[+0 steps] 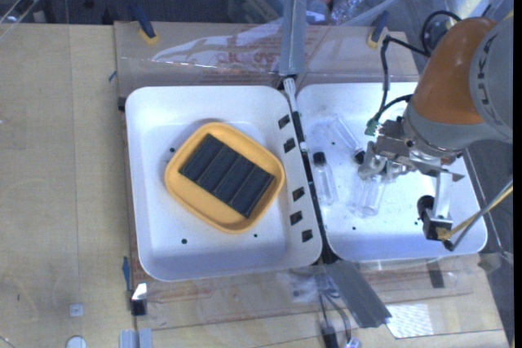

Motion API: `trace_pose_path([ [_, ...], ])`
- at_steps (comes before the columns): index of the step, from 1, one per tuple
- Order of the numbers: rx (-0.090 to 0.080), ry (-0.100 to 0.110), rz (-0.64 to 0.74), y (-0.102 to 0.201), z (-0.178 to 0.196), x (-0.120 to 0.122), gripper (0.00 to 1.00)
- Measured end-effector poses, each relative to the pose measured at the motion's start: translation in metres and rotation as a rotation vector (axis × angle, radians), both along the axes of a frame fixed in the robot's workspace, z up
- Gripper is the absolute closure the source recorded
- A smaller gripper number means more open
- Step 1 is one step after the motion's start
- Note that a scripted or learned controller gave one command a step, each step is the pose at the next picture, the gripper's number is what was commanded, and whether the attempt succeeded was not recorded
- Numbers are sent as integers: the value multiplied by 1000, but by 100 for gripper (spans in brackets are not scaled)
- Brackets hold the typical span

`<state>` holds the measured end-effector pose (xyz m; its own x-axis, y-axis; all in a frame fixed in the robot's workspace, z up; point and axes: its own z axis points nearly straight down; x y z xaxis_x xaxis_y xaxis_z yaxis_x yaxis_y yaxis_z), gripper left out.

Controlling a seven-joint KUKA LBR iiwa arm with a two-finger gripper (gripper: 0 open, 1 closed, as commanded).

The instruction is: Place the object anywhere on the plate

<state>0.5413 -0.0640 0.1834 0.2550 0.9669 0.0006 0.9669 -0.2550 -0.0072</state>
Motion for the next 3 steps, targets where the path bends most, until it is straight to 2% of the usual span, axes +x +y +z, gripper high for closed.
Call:
trace_pose_path([
  [1, -3, -8, 189, 78, 5, 51, 100],
  [2, 0, -1, 259, 145, 9, 23, 100],
  [3, 0, -1, 259, 145, 9, 23, 0],
])
